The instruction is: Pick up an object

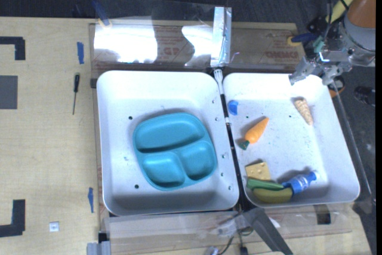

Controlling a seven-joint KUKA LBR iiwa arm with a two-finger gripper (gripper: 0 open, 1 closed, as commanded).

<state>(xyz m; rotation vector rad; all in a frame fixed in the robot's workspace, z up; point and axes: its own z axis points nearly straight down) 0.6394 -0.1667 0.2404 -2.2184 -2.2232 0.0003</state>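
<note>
**Gripper poised at bin corner**

While the gripper (311,70) hangs over the right white plastic bin's (343,146) far corner, whether it is open cannot be told. Nearest lies a tan cone-shaped toy (304,110); next, descend and close.

- The arm (364,21) is cut off by the right edge.
- The gripper (313,71) is too small and blurred to read.
- The bottle (298,183) partly hides the banana (268,193), which overlaps the cheese wedge (258,171).
</note>
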